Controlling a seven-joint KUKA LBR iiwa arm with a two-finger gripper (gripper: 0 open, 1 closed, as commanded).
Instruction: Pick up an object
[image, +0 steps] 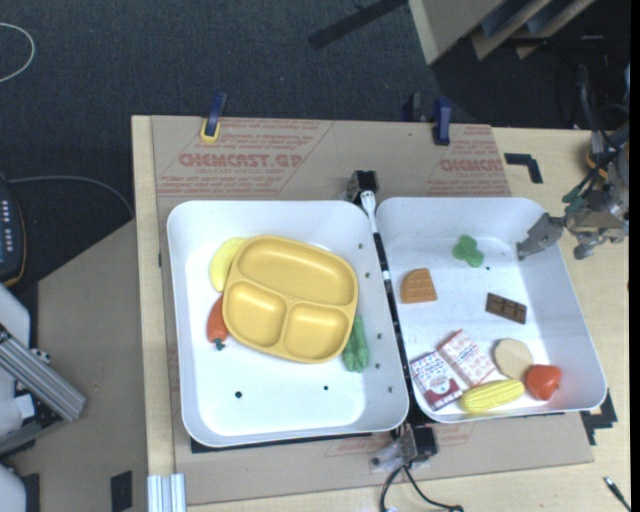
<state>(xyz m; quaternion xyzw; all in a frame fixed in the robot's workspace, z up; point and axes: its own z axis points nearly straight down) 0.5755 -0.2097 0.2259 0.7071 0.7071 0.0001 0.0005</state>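
Bench: flat brown board (300, 150) printed with red lettering, held by a yellow clamp (211, 128) and a blue clamp (441, 122) at its far edge.

Left bin (190, 330): shallow white tray with rounded corners. It holds a yellow plastic plate (290, 298), glossy, divided into three compartments, rounded-rectangular in outline and lying at a slight slant. Tucked under its left edge: a pale yellow rounded piece (224, 260) and a red-orange pepper-like piece (217, 324). A green leafy piece (356, 346) lies against its right edge.

Right bin (575, 300): same white shallow form, touching the left bin along a black seam. Contents, all toy food items:
- green lumpy piece (467, 250), near the far wall;
- tan bread-shaped wedge (418, 286), matte;
- dark brown chocolate bar (505, 308), rectangular, flat;
- two red-and-white printed cartons (452, 366), side by side, tilted;
- beige round disc (513, 356);
- yellow corn cob (492, 396), ridged, lying along the near wall;
- red tomato (543, 380), glossy, just beside the corn and disc.

Gripper (560, 232): grey metal, at the bin's far right corner, above the rim; fingers spread apart, nothing between them, well apart from the objects.
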